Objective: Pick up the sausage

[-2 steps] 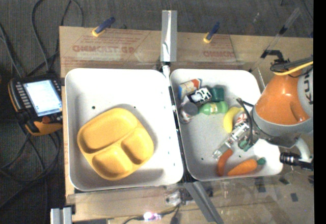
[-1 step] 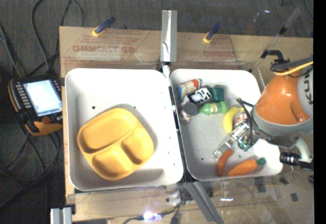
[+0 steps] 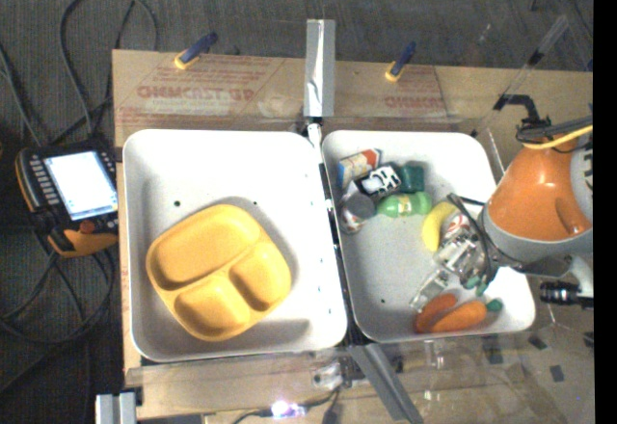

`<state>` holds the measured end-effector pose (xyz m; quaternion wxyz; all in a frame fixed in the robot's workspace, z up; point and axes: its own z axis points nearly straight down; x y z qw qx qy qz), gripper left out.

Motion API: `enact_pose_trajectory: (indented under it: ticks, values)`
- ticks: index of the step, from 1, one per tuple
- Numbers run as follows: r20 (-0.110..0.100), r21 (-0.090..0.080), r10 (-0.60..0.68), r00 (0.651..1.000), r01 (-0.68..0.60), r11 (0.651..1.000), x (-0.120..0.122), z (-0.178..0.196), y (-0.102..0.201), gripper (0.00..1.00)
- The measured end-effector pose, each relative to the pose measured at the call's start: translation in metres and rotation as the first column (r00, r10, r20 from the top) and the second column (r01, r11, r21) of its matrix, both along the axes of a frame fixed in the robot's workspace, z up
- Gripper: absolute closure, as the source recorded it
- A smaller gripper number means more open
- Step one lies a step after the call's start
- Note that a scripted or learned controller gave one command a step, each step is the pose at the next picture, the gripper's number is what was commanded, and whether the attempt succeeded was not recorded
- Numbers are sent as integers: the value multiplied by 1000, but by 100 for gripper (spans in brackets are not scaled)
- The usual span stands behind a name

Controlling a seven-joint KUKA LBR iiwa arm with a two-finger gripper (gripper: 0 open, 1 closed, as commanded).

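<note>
Gripper [image 3: 445, 275]: low in your right bin [image 3: 405, 311], finger state cannot be told. Sausage [image 3: 450, 315]: just below the gripper, lying along the bin's front wall. Yellow item [image 3: 438, 223]: just above. Cluster of small items [image 3: 384, 183]: farther up-left. Bare floor lies left of the gripper. Left bin [image 3: 145, 172]: holds a yellow divided tray [image 3: 219, 270].

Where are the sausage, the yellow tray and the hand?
sausage [image 3: 451, 316]: camera view, middle of its orange-red body.
yellow tray [image 3: 214, 232]: camera view, ridge between its compartments.
hand [image 3: 431, 294]: camera view, between its fingertips.
</note>
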<state>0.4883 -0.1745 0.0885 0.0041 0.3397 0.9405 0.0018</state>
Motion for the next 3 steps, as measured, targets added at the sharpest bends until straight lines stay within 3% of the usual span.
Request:
enact_pose_trajectory:
  ticks: [1, 2, 3]
  values:
    - [0, 0, 0, 1000, 0, 1000, 0, 0, 0, 0]
    - [5, -11, 199, 980, -199, 980, 2, 1, -4, 0]
    - [3, 2, -141, 990, 141, 990, 2, 0, -43, 0]
